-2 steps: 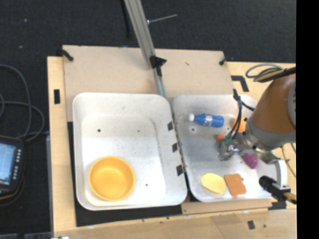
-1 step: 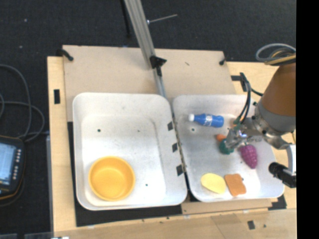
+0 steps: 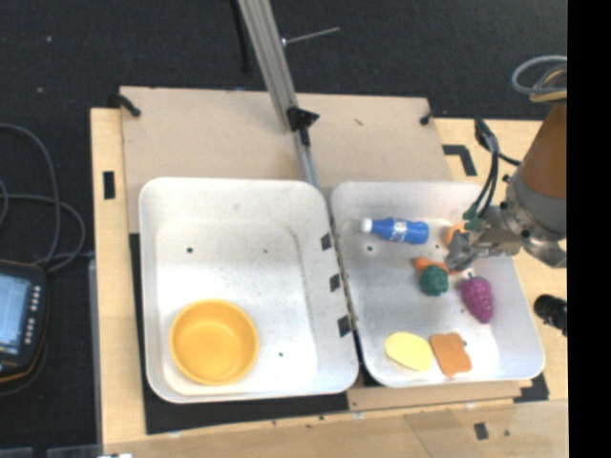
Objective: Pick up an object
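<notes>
The right bin holds a blue bottle with a white cap, a dark green round object with a small orange piece beside it, a purple grape-like object, a yellow oval piece and an orange block. My gripper hangs low over the right bin's right side, just above the green and purple objects. An orange bit shows at its left edge. Nothing can be made out between the fingertips.
The left bin holds a yellow bowl at its near left corner. A metal rail slants down from the top to the gap between the bins. A dark handheld device lies off the bench at left.
</notes>
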You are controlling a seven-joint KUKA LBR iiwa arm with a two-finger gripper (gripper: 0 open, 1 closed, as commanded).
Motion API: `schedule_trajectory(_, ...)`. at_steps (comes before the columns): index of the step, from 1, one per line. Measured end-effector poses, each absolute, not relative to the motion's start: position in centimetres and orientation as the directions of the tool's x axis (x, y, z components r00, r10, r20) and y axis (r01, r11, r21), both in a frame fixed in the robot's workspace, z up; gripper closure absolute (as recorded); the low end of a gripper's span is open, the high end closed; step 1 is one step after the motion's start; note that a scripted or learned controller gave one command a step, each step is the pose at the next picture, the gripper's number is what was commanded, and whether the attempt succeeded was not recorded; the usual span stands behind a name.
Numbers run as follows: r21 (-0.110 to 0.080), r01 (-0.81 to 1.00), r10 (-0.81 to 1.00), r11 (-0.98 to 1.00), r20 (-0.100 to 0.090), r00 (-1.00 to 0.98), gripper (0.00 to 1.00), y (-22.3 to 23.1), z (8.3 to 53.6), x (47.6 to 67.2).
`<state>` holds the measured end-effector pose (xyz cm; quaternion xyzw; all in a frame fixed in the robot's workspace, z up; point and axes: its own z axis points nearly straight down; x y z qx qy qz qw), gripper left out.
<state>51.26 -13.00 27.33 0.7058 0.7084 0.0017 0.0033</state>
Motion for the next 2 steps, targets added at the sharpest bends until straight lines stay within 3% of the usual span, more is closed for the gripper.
schedule_trajectory(1,0.003,1.000,1.000,0.007,0.001,-0.007,1.00,-8.4,27.7,53.6)
schedule_trajectory(2,0.000,1.000,1.000,0.007,0.001,-0.007,1.00,-2.9,27.1,54.4)
